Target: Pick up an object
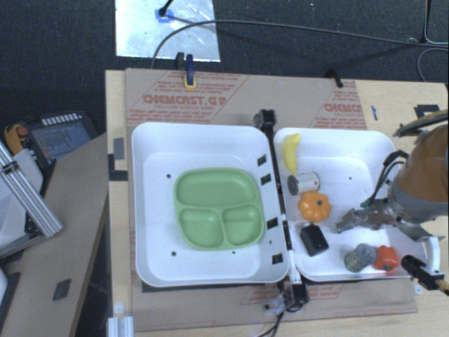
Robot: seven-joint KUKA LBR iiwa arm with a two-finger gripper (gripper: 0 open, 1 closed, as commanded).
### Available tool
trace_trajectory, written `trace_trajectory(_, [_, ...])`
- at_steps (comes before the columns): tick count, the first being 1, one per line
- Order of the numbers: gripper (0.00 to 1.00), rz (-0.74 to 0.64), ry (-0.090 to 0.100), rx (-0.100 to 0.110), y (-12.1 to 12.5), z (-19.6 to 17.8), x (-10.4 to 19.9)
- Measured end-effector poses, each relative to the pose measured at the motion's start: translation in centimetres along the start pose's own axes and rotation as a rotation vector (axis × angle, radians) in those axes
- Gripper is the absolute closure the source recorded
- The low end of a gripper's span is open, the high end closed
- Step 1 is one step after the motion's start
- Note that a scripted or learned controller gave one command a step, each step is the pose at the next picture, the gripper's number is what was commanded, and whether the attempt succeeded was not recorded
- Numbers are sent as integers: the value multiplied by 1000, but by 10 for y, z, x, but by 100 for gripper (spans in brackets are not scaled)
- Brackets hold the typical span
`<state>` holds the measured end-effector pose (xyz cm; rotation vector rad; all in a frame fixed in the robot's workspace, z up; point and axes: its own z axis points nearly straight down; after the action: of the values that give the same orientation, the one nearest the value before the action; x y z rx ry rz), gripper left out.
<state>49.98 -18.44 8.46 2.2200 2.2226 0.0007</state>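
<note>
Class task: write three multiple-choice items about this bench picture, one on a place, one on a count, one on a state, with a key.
1. Where does the green divided plate lie?
A. left bin
B. right bin
C. on the floor

2. How many compartments has the plate?
A. two
B. three
C. five

3. How does the toy banana lie?
A. inside the claw
B. on the plate
C. loose at the right bin's back left corner

Key: 1 A, the plate lies on the left bin's floor; 2 B, one wide section above two smaller ones; 3 C, it lies alone above the small silver can and the orange toy pumpkin.
</note>
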Motion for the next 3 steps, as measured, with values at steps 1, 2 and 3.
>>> trace_trajectory(1, [100, 0, -1, -3, 1, -11, 0])
trace_trajectory(2, [100, -4, -2, -6, 11, -61, 5])
trace_trajectory(3, [100, -3, -3, -6, 11, -106, 0])
